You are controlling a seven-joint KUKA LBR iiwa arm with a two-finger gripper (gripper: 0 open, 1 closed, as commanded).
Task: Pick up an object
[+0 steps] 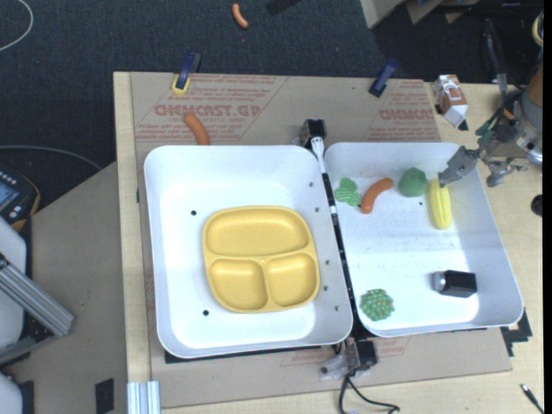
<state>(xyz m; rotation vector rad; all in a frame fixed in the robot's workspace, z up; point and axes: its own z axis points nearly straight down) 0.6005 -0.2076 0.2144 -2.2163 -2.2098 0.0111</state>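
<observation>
divided tray (259,259) in left bin (164,231); toy foods (440,205) in right bin (496,257)

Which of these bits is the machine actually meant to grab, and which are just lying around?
For the job: yellow corn cob, orange sausage, green leafy toy, green round lump, green broccoli head, black block.

Lying about: yellow divided plate, orange sausage on cardboard.

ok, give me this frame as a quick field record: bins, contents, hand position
left bin: yellow divided tray
right bin: corn cob, green round item, orange sausage, leafy green piece, broccoli-like piece, dark block
hand: over right bin's far right corner, near corn cob
outside bins: orange sausage on bench
</observation>
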